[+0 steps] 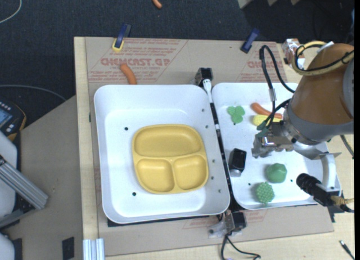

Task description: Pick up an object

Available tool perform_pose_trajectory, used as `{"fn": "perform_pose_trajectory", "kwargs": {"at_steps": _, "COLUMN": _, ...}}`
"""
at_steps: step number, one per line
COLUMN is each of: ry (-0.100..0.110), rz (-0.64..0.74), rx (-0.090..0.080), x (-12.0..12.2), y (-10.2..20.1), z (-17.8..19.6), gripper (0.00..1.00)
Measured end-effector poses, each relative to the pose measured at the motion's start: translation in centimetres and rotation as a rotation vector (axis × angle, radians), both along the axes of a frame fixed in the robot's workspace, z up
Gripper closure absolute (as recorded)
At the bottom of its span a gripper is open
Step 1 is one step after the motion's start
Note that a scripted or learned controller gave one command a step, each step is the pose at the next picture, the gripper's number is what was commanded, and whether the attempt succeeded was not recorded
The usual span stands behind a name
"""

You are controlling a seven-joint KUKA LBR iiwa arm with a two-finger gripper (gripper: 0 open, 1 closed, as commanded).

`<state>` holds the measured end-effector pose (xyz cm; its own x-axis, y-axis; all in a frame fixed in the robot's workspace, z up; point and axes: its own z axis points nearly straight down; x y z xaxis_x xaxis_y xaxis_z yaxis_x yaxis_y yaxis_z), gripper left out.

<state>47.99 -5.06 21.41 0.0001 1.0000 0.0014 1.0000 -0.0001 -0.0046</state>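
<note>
The right bin (247,197) holds several small items: a green leafy piece (236,112), an orange sausage-like piece (259,107), a yellow piece (260,120), a black block (238,159), a green round toy (275,172) and a green bumpy ball (264,192). My gripper (264,144) hangs over the middle of this bin, just above the green round toy and right of the black block. Its metal tip is partly hidden under the orange-banded wrist (323,93). I see nothing held in it.
The left bin (112,140) carries a yellow three-compartment plate (169,157). An orange sausage (129,74) lies on the cardboard behind that bin, and another (156,0) on the dark floor. Blue clamps (120,36) (249,40) grip the board's far edge. Cables run along the arm.
</note>
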Motion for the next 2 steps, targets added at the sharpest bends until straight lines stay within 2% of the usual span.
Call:
{"fn": "perform_pose_trajectory", "kwargs": {"at_steps": 1, "ry": -0.007, "rz": 0.0, "rx": -0.002, "x": 0.81, "y": -0.79, "z": 1.62, "gripper": 1.0}}
{"fn": "perform_pose_trajectory", "kwargs": {"at_steps": 2, "ry": -0.006, "rz": 0.002, "rx": -0.002, "x": 1.3, "y": 0.18, "z": 1.43, "gripper": 1.0}}
